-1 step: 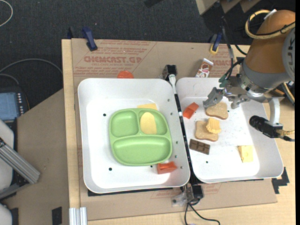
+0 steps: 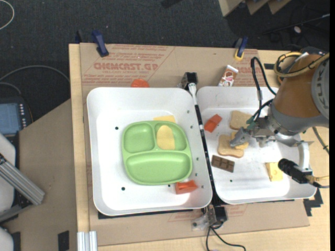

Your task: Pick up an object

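Nearest my camera, along the front of the left bin point(image 2: 104, 187), sits an orange block point(image 2: 186, 186) just beside the green divided plate point(image 2: 156, 152). My gripper point(image 2: 241, 138) hangs low in the right bin point(image 2: 251, 192), right over a slice of toy toast point(image 2: 230, 148); whether it grips anything, I cannot tell. Just behind it lies a second toast slice point(image 2: 238, 120), and to its left an orange-red block point(image 2: 212, 123). A brown chocolate bar point(image 2: 222, 163) rests near the toast, toward the front. A yellow cheese wedge point(image 2: 273, 171) lies at the bin's front right. On the plate, a yellow piece point(image 2: 165, 137) fills the rear right compartment. A small carton point(image 2: 228, 76) stands on the cardboard behind the bins.
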Controlling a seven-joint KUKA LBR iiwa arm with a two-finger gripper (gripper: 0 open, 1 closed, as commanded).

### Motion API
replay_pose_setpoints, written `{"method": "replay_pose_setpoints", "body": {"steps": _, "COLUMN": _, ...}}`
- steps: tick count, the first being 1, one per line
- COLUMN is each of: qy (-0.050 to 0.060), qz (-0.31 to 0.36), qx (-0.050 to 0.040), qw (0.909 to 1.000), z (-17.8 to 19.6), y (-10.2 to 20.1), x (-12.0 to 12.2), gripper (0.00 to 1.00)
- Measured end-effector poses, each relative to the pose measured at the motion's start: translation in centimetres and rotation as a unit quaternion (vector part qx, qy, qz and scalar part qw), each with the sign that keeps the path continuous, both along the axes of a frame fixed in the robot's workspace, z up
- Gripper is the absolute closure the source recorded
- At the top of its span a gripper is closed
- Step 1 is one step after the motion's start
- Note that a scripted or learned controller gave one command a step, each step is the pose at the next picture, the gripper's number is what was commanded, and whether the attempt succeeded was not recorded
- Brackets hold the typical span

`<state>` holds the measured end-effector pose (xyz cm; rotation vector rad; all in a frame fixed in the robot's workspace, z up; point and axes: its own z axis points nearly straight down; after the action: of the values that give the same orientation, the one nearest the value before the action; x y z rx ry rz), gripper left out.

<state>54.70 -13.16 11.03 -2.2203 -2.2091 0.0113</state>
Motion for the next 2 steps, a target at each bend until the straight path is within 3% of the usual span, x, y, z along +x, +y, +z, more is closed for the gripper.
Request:
{"method": "replay_pose_setpoints", "body": {"steps": 1, "qy": -0.006, "qz": 0.001, "qx": -0.0003, "qw": 1.0, "z": -2.5, "y": 1.0, "x": -0.2, "gripper": 0.0}}
{"method": "replay_pose_setpoints", "body": {"steps": 2, "qy": -0.013, "qz": 0.003, "qx": -0.0046, "qw": 0.9999, "z": -2.3, "y": -7.0, "x": 10.4, "gripper": 0.0}}
